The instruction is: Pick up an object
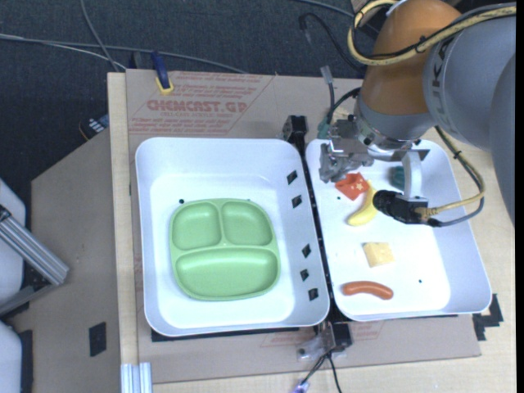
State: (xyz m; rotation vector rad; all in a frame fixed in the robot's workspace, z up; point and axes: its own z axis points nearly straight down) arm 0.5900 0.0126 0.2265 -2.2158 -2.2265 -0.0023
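My gripper (372, 173) hangs over the far part of the right bin (458, 277), open, with one finger to the left and the other to the right. A red piece of toy food (352, 187) lies on the bin floor just under the left finger, and nothing is held between the fingers. A yellow banana (362, 214) lies right in front of the red piece. A pale cheese block (377, 254) and a red-orange sausage (367, 289) lie nearer the front. A small teal thing (397, 174) peeks out by the right finger.
The left bin (155, 219) holds a green divided plate (224, 248). The bulky grey arm with its orange band (409, 47) covers the right bin's far right corner. A black cable piece (395, 205) hangs beside the banana. Cardboard lies beyond the bins.
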